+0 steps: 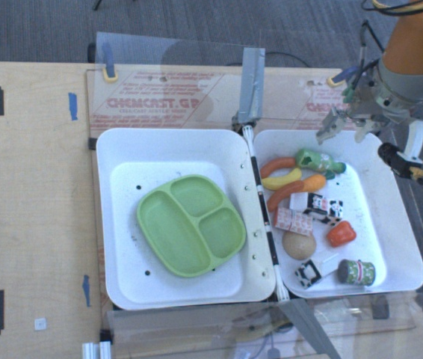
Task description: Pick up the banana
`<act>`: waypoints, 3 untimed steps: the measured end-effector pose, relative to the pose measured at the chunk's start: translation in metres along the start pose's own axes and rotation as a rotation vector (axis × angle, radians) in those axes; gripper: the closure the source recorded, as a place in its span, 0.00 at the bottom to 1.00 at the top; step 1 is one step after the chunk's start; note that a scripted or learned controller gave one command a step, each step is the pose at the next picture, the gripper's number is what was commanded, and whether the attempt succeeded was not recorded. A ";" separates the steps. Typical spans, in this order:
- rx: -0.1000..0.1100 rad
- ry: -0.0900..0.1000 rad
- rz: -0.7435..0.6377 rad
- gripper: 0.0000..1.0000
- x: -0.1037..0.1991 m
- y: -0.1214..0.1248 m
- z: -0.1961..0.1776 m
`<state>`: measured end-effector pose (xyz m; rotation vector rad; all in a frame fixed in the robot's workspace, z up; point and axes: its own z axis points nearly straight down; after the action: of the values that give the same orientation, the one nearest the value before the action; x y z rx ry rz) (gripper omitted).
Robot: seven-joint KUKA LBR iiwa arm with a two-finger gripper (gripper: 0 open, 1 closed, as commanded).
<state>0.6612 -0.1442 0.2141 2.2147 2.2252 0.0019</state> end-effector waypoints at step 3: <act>0.010 -0.001 0.759 0.00 0.227 -0.106 0.030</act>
<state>0.5539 0.0821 0.1838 2.8876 1.2486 -0.0093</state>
